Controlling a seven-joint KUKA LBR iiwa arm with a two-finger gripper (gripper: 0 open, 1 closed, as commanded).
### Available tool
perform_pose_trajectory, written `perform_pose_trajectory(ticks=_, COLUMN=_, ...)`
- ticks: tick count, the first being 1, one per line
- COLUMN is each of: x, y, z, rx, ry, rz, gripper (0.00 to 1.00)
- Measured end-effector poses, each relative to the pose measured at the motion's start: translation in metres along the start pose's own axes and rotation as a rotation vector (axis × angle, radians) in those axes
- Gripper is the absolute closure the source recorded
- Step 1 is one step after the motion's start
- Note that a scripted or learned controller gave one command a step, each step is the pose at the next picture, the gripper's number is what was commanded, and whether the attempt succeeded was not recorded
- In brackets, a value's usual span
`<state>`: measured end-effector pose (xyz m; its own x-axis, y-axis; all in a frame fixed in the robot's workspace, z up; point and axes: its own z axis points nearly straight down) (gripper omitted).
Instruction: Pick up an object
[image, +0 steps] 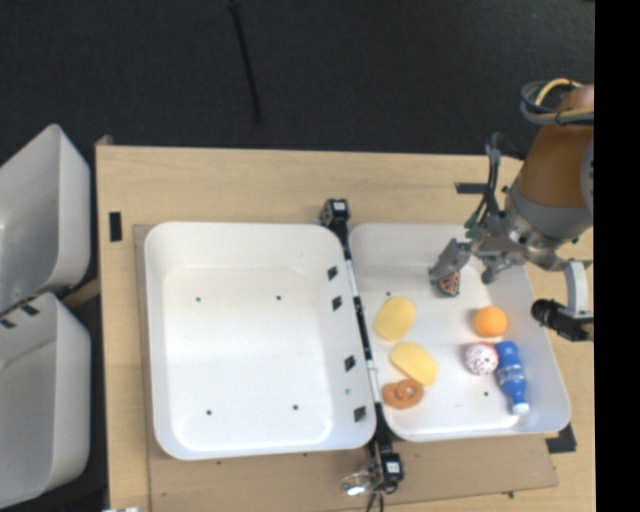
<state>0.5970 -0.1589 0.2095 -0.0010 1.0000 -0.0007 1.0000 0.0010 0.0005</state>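
Left bin (250, 340) sits bare on the desk (125, 190), likely the drop side, so nothing to grab there. Divider (352, 310) between the bins is the landmark. Just right of the divider, in the right bin (400, 240): upper yellow piece (395, 317), below it lower yellow piece (414, 362) touching or nearly touching an orange ring-shaped toy (403, 394) at the divider's near end. Farther right of the divider: orange ball (490, 321), under it a white-and-pink ball (480, 359) right beside a blue bottle (511, 376) lying flat on its side. Items scattered loose, presumably so a grab can land on any one. Gripper (449, 277) hangs low over the bin's far part, well right of the divider, tilted down-left off the arm (552, 180); a small dark-red thing sits at its tip, too blurred to name. Whether the gripper is clenched, released or grasping it cannot be told. Nearest clear targets are likely the orange ball and upper yellow piece.
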Motion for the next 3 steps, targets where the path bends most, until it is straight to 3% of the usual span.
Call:
perform_pose_trajectory(ticks=1, x=-0.064, y=-0.039, z=0.115, rx=0.01, ry=0.0, rz=0.007, gripper=0.0)
perform_pose_trajectory(ticks=2, x=-0.062, y=0.017, z=0.107, rx=-0.006, ry=-0.002, rz=-0.003, gripper=0.0)
perform_pose_trajectory(ticks=3, x=-0.072, y=0.003, z=-0.014, rx=-0.013, ry=-0.006, rz=0.002, gripper=0.0)
